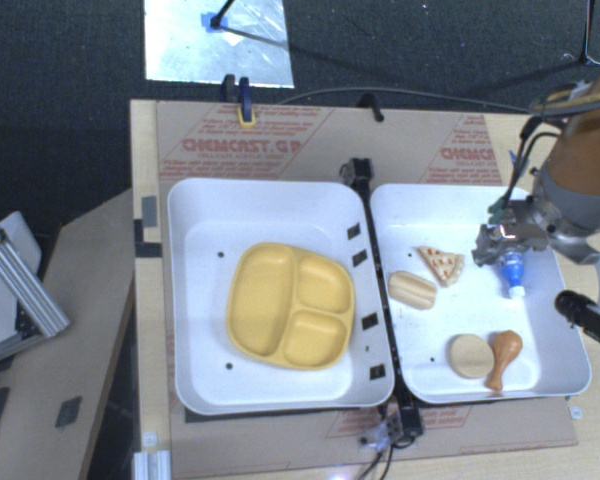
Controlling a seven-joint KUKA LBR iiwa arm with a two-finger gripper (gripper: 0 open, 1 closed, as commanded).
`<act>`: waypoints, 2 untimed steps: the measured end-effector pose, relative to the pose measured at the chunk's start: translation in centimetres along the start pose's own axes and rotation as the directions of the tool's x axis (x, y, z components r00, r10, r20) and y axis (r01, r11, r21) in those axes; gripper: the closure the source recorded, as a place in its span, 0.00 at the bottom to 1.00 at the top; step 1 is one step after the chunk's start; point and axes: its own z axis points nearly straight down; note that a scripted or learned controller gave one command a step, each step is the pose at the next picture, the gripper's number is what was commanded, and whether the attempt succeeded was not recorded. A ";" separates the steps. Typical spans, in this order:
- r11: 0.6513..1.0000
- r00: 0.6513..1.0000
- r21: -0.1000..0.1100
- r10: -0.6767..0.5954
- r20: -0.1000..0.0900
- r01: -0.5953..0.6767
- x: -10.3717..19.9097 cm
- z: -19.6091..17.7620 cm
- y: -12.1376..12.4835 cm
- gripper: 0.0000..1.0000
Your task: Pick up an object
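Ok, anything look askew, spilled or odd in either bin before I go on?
Nothing stands out. The yellow tray lies flat in the left bin. In the right bin, the pizza slice, bread roll, round cookie and drumstick lie apart and intact. The hand is over a blue and white item.

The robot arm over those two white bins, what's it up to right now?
The grey arm reaches in over the right bin, its claw hovering by a small blue and white bottle. Nothing is visibly gripped yet. Also lying in that bin: a pizza slice, a bread roll, a round biscuit and a drumstick. The left bin holds a yellow divided tray.
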 end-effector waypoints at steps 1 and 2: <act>1.000 1.000 0.002 0.000 -0.001 0.000 0.0 -2.0 0.1 1.00; 1.000 1.000 0.003 -0.005 -0.003 0.005 5.1 -2.3 0.2 1.00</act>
